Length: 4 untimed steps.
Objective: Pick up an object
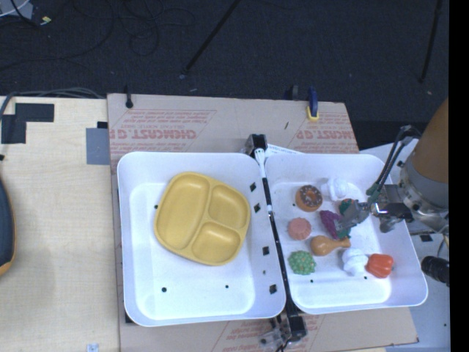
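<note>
End effector (pixel 352 215): dark grey, low inside the right bin, reaching in from the right edge; its tip lies over the purple item and just beside the white piece above it. Whether it is released or clenched cannot be told, and nothing can be seen gripped in it.
Arm (pixel 429 163): grey with an orange band, at the right margin above the bin's right wall.
Right bin (pixel 410 292): shallow, white; holds the small food toys.
Purple item (pixel 330 222): centre of the right bin, partly covered by the end effector tip; contact cannot be confirmed.
Donut (pixel 309 197): brown, sprinkled, upper left of the group.
Pink disc (pixel 299 229): just below the donut.
Drumstick (pixel 329 245): tan, below the purple item, lying roughly level.
Green piece (pixel 301 262): knobbly, lower left of the group.
Red pepper (pixel 379 265): lower right, touching a white piece (pixel 356 261) on its left.
Upper white piece (pixel 338 190): right of the donut.
Left bin (pixel 135 284): white, alongside the right bin.
Yellow plate (pixel 202 217): three compartments, in the left bin, turned at an angle.
Bench (pixel 51 233): pale wood, with cardboard (pixel 168 127) under both bins.
</note>
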Available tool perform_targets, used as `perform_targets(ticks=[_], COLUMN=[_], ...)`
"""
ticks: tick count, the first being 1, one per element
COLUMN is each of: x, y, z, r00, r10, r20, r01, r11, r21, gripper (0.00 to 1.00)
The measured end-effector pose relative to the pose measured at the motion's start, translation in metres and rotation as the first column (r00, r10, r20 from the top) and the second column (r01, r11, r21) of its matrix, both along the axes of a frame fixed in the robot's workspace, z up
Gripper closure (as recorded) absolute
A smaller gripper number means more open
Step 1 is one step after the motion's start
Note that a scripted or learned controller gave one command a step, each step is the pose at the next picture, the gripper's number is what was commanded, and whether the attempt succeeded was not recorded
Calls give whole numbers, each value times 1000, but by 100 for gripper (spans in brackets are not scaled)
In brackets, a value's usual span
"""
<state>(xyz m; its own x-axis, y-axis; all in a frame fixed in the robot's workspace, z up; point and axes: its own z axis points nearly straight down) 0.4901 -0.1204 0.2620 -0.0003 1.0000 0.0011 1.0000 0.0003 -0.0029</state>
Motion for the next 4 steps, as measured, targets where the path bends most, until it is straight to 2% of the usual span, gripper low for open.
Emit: perform_targets(ticks=[1, 2, 3, 4], x=[-17, 2, 4, 14], y=[-9, 22, 22, 116], z=[-131, -173, -158, -70], r00=[1000, 1000, 1000, 1000], r10=[0, -1, -6, 8], r20=[-7, 4, 11, 8], r01=[0, 1, 6, -9], r11=[1000, 1000, 1000, 1000], r21=[1, 1, 5, 2], gripper=[0, 0, 100, 100])
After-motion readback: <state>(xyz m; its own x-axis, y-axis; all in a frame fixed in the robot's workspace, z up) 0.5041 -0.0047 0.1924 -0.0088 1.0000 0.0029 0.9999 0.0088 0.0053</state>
